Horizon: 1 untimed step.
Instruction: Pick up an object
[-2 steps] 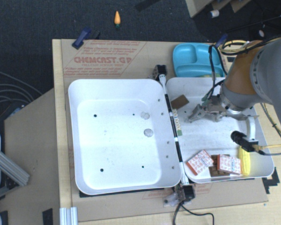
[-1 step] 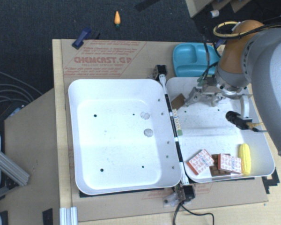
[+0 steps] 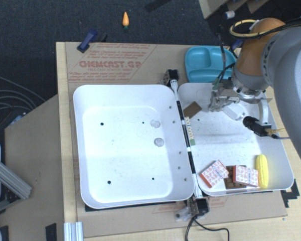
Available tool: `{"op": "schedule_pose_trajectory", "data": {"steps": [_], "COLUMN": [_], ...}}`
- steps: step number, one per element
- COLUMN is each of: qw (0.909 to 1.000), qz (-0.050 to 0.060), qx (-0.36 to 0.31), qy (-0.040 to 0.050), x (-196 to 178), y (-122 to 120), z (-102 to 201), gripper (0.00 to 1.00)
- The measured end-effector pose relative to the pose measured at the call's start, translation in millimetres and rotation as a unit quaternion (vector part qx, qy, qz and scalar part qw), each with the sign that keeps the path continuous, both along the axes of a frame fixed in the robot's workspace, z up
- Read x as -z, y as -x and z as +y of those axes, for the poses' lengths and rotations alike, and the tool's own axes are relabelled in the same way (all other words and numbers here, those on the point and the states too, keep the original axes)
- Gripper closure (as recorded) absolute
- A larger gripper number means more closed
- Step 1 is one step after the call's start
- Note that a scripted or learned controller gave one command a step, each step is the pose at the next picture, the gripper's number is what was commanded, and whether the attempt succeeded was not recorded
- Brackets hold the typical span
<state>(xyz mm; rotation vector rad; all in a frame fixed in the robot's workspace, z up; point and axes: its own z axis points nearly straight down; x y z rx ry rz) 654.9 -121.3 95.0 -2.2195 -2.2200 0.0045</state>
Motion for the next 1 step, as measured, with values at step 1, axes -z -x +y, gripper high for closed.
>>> {"op": "schedule_pose_trajectory", "data": {"steps": [1], "qw": [1.0000], "qz": [0.000], "qx": [0.000], "qy": [-0.0001], "x": [0.2], "y": [0.1], "z": [0.0], "gripper": [0.00]}}
